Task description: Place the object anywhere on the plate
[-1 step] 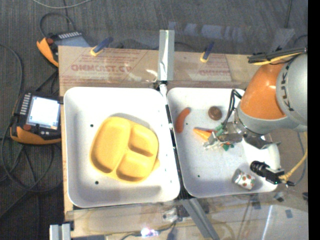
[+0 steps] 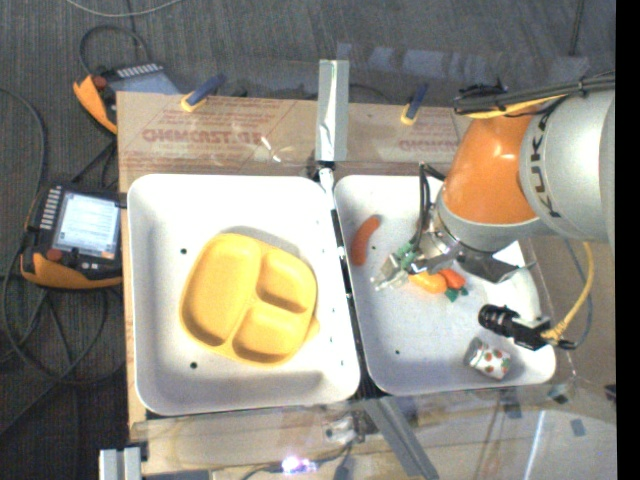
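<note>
Arm over the right bin, pincer low beside a small carrot — whether it pinches anything cannot be told. The yellow plate waits in the left bin. Best practice — confirm a firm hold before lifting across the divider.

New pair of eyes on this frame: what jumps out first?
The yellow plate with three compartments, lying in the left bin. Next, the grey arm with its orange band over the right bin, above a small orange toy. A red-orange sausage-shaped piece lies near the divider, and a small patterned object sits in the near right corner.
</note>
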{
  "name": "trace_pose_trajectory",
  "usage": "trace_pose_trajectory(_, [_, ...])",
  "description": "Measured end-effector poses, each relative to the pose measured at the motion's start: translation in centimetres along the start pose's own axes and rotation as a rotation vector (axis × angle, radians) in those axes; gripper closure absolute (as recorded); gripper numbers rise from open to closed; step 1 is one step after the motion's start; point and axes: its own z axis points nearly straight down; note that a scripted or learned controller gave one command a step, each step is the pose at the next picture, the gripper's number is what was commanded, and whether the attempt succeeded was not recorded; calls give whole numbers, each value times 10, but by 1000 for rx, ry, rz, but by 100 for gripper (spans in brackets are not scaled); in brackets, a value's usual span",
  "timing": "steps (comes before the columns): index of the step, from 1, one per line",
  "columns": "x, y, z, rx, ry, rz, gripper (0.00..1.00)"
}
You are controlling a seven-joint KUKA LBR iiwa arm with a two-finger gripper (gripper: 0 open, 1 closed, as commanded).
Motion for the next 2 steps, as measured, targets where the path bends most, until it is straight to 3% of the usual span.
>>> trace_pose_trajectory(1, [32, 57, -52, 0, 0, -160, 100])
trace_pose_trajectory(2, [72, 132, -33, 0, -1, -325, 100])
